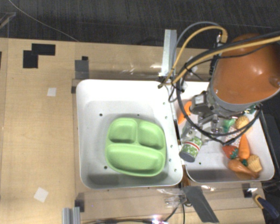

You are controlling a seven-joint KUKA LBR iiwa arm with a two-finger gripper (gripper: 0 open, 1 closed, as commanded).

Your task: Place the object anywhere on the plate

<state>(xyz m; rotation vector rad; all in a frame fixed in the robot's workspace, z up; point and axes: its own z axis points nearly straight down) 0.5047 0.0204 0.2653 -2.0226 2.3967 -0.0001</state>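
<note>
A green plate [135,146] with three compartments lies in the left bin [91,101], with nothing on it. My gripper [209,125] hangs over the right bin [266,171], under the orange band of the arm. Just below and left of it, a small can [191,146] with a green and white label lies tilted by the bin's left wall. The wrist and cables hide whether the gripper touches the can.
Toy food is piled in the right bin's lower right: a carrot [244,147], a red piece [229,150], an orange piece [238,167] and a yellow piece [255,162]. Another orange piece [187,110] lies near the dividing wall. Cables [196,36] loop above the bins.
</note>
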